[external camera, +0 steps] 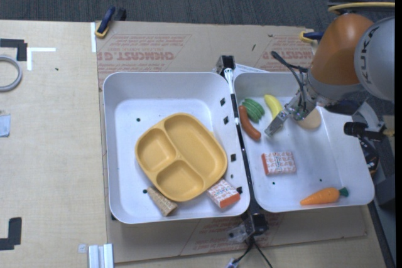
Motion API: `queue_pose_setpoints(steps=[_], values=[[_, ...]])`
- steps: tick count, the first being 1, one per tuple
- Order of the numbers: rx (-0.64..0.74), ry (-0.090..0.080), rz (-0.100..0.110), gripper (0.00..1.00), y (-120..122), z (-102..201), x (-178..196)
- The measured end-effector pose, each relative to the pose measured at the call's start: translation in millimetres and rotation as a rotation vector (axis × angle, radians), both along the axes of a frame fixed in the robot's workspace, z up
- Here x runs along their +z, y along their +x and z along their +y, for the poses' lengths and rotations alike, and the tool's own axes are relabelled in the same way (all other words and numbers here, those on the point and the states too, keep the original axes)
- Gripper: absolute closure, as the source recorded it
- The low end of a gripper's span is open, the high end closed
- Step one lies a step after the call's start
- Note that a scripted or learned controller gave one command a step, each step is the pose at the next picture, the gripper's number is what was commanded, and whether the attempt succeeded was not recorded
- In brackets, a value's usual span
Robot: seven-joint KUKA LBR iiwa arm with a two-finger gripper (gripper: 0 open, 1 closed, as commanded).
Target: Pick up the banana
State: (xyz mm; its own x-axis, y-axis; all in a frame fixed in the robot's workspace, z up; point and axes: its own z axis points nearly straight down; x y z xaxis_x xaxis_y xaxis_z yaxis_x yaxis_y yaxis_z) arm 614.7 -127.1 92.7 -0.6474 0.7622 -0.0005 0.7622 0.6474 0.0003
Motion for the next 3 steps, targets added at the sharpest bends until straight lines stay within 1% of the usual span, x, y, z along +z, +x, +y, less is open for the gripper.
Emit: queue_pose_setpoints(steps=[1, 2, 3], values=[[-0.28, -0.001, 0.005, 0.0, 41, 15, 0], [-0.28, -0.002, -0.001, 1.0, 42, 15, 11], [-0.65, -0.001, -0.001, 1.0, 44, 72, 100]])
